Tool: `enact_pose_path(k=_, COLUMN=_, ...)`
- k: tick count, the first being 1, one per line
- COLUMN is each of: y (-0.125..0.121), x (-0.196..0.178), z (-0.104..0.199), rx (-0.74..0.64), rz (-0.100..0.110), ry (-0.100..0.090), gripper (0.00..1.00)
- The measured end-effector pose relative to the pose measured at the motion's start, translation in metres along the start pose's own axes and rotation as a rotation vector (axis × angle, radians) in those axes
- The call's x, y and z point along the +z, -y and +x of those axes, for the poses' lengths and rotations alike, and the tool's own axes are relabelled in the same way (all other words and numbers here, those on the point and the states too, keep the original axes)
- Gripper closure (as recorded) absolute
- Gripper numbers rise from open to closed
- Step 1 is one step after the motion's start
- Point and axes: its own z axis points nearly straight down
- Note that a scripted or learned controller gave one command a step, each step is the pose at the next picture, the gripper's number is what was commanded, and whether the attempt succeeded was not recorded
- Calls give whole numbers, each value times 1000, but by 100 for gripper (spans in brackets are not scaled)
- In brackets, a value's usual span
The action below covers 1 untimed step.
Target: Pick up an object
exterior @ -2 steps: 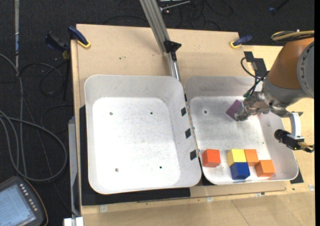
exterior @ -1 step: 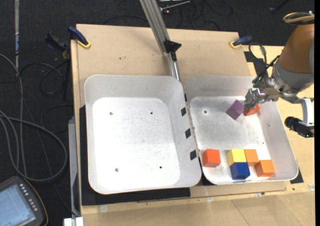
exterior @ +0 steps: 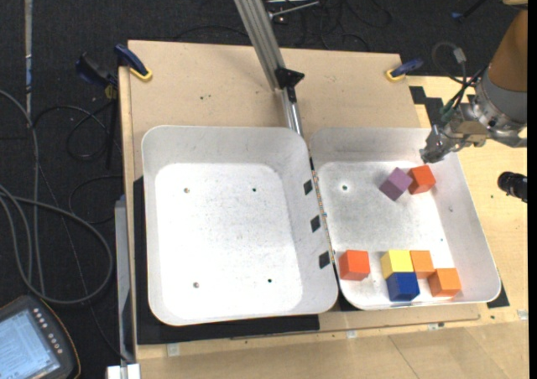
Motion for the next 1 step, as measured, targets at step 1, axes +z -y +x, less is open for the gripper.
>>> enact_pose_path(k=1, y=-1, x=-7, z=0, rx=1, rz=6, ry=-2, gripper=100)
